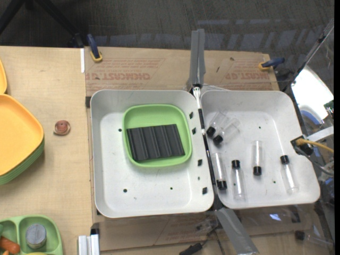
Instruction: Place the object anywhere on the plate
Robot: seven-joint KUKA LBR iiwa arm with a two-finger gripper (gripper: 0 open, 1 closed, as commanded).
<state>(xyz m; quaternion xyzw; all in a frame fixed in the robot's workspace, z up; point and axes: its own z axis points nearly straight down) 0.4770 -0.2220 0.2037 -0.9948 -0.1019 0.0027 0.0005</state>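
A green square plate (154, 111) lies in the left white bin (149, 193), toward its back. A dark grey ridged block (155, 142) rests flat on the plate, covering most of its middle. In the right white bin (265, 110) lie several clear tubes with black caps, among them one by the divider (219, 170), one in the middle (256, 155) and one at the right (287, 172).
Stacked orange plates (16, 139) and a small reddish disc (62, 127) sit on the wooden bench at the left. A green compartment tray (24, 232) is at the bottom left. Clamps (94, 52) hold the cardboard at the back. Yellow cables (313, 141) hang by the right bin's edge.
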